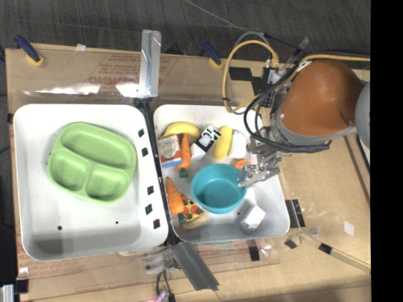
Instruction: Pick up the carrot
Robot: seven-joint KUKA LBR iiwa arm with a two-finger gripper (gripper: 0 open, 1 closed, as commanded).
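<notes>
The carrot [173, 195] lies tight against the left wall of the right bin [271, 225], its thick end pointing to the near corner, beside a small pizza-like toy [191, 212]. The blue bowl [218, 188] crowds it from the right, so there is little free room on that side. The gripper [257, 170] hangs over the bowl's right rim, well apart from the carrot; I cannot tell how it is set. The left bin [31, 231] holds a green divided plate [92, 161], with bare floor all round it.
</notes>
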